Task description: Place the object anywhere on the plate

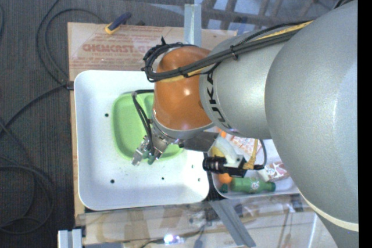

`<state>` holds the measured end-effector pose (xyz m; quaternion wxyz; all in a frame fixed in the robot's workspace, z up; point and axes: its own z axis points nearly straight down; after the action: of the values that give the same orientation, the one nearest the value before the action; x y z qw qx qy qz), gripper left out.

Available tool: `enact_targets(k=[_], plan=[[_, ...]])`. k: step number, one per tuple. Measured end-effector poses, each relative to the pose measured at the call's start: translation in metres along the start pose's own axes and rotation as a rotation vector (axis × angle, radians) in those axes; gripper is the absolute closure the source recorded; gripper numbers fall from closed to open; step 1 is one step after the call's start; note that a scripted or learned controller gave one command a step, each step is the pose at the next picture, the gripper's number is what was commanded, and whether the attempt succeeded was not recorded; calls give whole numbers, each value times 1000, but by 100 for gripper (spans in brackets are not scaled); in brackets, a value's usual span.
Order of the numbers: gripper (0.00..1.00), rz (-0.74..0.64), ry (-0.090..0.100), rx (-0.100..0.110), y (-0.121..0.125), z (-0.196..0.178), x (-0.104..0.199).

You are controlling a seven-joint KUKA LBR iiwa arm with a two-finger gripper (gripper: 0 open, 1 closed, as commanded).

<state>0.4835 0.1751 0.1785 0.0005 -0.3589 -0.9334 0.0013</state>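
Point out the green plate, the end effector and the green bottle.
green plate [125, 122]: camera view, its bare left part.
end effector [145, 155]: camera view, at its tips.
green bottle [251, 185]: camera view, its body.

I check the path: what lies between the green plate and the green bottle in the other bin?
In the camera view, between the flat green plate and the green plastic bottle lie bare white bin floor and both bins' adjoining rims.

The arm covers the right part of the green plate and most of the right bin, and the picture's right edge cuts the arm off. The gripper, at the plate's lower rim, is too small and dark to show anything between its tips. Right of the plate, the bin's items are half-hidden and jumbled, so only a green one stands out.
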Motion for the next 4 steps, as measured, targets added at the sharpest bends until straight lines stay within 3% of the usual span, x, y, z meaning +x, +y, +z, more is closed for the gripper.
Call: enact_targets(k=[1,2,3,4], plan=[[100,-399,-3,-3,-42,-190,-40],[100,-888,-1,-2,-63,-40,-57],[100,-1044,-2,-2,-42,-5,-73],[100,-1218,-2,-2,-43,13,-59]])
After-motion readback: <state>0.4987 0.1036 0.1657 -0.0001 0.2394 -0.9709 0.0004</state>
